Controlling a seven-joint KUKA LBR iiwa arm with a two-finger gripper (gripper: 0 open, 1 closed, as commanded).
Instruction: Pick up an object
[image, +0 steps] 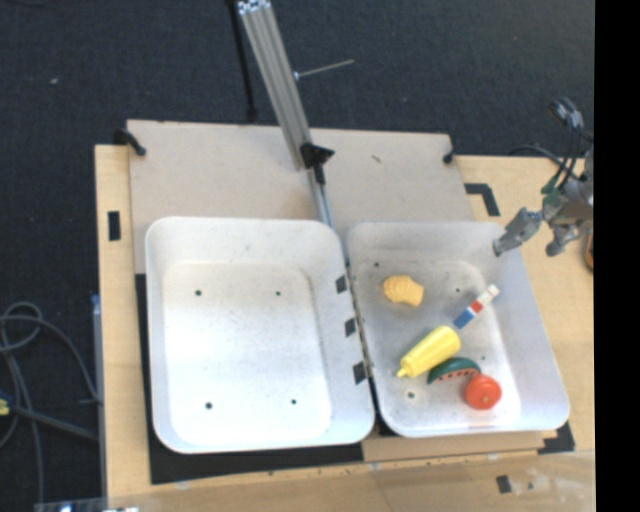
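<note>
Risk, as I judge it: the bottle (431, 351), the green piece (449, 368) and the ball (482, 392) sit packed together, well below-left of the tool (533, 229). A descent there could land on two things at once, or knock the bottle so it rolls off.

The marker (477, 306) is nearest the tool, just below-left of it, but it's thin and lies on a slant. If the tool isn't turned to suit, it'll likely slip out or get pushed against the bin wall (548, 345).

The yellow lump (403, 291) is off to the tool's left and clear of the rest. Safest target, I'd say, though it's low and rounded.

Tool sits over the right bin's upper right corner, at the rim. Nothing in it, touching nothing that I can see. Too small and blurred here, so can't tell whether it's released or clenched.
</note>
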